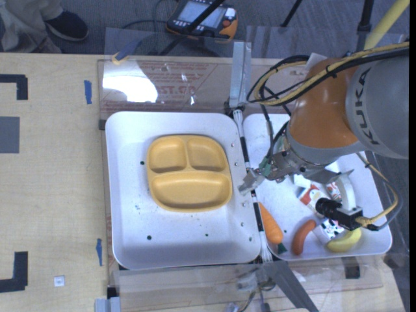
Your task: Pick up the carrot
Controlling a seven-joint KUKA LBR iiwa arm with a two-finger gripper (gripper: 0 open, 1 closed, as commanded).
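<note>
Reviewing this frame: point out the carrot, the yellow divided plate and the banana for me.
carrot (270,222): camera view, middle of its orange body, right bin's left edge.
yellow divided plate (190,191): camera view, floor of its large front compartment, left bin.
banana (346,240): camera view, middle of its curve, right bin's near corner.

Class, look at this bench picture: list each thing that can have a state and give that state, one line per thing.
carrot: lying in the right bin, at its left wall, not gripped
sausage: lying beside the carrot
banana: lying near the bin's front corner
yellow divided plate: upright in the left bin
gripper: above the right bin
</note>
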